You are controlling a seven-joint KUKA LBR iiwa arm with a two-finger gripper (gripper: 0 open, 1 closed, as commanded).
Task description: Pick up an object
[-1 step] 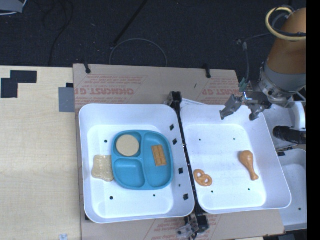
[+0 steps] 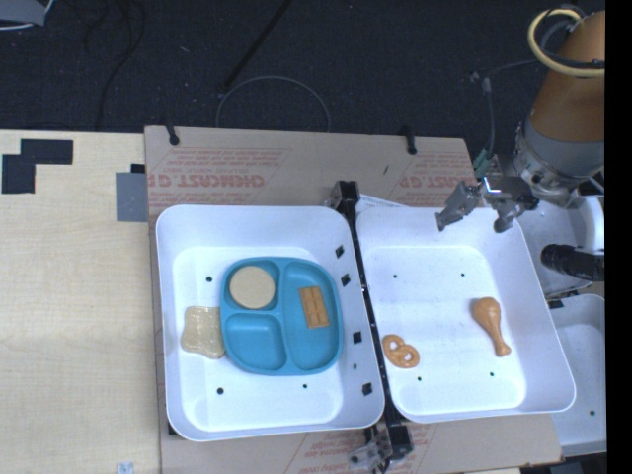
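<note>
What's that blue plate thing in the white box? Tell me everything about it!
The blue tray looks like smooth plastic with rounded corners and three sections. It lies flat in the left bin. A round tan cookie sits in its upper-left section and a small brown cracker in its right one; the big lower section holds nothing. A pale slice of bread lies beside its left edge, touching or nearly so.

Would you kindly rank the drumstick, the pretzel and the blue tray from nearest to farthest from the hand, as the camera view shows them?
From the hand, above the right bin's far edge:
1. Drumstick, right bin, right side.
2. Pretzel, right bin, near-left corner.
3. Blue tray, left bin.
</note>
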